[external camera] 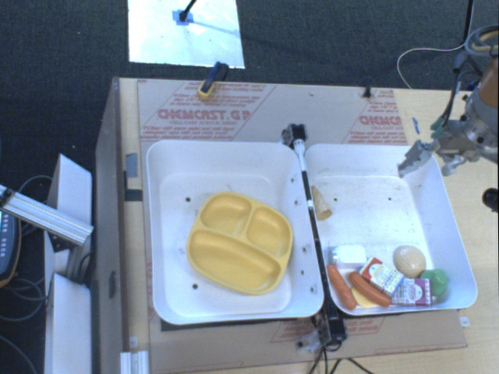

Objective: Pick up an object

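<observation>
arm: 1 grey KUKA arm (483,92) reaches in from the right, wrist above the far right corner of the right bin (437,201).
fingers: gripper (429,156) hangs over that bin's far right rim. 1 of the fingers (412,160) shows as a grey prong pointing toward the bin floor. Gap too blurred, can't tell how far open. Nothing seen between them.
task things: pile in the near end of the right bin: white block (349,254), 2 orange sausages (356,287), red-white carton (382,275), pink carton (413,292), tan egg (409,260), green ball (437,281).
loner: cone-shaped piece (320,202) lies against the right bin's left wall, apart from the pile.
left bin: left bin (168,209) holds a yellow divided plate (239,242), left of the right bin.
desk: desk (468,232) bare wood right of the right bin.
key relation: pile lies toward the near edge from the gripper, slightly left. Egg and green ball look nearest. Sausages' long axes run diagonal, far-left to near-right.
next move, judged: travel toward the near end, then descend. Tight packing risks a miss or double grab.
progress: nothing lifted yet.
</observation>
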{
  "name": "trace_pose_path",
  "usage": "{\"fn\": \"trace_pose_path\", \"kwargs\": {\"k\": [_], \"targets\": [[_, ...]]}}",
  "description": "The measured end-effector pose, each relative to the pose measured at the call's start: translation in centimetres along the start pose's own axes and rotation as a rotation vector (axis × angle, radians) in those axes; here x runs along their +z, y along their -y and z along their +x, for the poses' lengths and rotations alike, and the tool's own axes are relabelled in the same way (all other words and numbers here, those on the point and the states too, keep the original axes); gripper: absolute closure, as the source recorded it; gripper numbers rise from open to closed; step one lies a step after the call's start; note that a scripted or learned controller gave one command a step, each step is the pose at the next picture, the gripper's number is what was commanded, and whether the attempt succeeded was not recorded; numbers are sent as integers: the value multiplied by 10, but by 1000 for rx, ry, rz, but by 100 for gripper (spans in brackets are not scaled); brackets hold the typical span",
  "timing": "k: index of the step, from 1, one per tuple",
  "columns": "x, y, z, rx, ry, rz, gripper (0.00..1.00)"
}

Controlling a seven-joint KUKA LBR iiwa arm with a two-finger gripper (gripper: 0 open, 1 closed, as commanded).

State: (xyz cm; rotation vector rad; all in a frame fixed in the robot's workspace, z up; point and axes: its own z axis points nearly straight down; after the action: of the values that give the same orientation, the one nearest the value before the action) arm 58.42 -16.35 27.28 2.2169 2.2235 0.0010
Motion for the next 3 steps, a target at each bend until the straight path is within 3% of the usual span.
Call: {"fn": "trace_pose_path", "kwargs": {"k": [1, 2, 3], "targets": [[184, -6, -2, 2, -1, 3, 0], [188, -85, -31, -2, 1, -2, 0], [188, -40, -44, 1, 1, 0, 0]]}}
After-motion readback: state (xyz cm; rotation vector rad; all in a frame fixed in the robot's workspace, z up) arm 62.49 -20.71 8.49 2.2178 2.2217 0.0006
